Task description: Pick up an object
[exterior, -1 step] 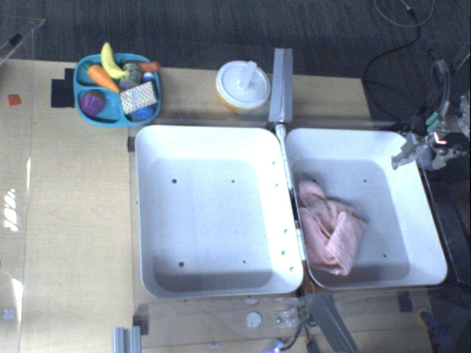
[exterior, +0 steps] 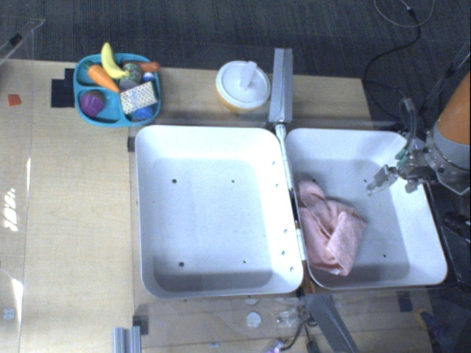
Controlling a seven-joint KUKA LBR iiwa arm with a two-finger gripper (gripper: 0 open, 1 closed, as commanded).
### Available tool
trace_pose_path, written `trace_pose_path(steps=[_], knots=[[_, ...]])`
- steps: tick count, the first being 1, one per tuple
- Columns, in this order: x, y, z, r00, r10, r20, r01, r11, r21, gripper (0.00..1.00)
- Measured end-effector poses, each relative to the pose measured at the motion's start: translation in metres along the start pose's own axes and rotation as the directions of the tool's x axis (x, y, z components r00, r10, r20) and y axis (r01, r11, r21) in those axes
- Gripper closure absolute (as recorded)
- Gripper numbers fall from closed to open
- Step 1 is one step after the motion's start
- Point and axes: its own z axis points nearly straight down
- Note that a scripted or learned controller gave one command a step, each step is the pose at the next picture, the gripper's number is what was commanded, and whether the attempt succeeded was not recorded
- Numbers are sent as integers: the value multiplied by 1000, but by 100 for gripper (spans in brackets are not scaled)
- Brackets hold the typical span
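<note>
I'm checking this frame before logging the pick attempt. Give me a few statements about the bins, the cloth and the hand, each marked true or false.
1. The pink cloth lies in the right bin. True.
2. The cloth sits against that bin's right wall. False: it is crumpled along the left wall, next to the divider.
3. The hand is over the right bin, apart from the cloth. True.
4. The hand holds the cloth. False: nothing shows between its fingers.
5. The blue tray of toy food sits inside the left bin. False: it rests on the bench beyond that bin's far left corner.
</note>
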Motion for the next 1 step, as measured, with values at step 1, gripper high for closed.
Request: trace_pose_path(steps=[1], knots=[[33,16,101,994,-110,1,110,994,-4,0]])
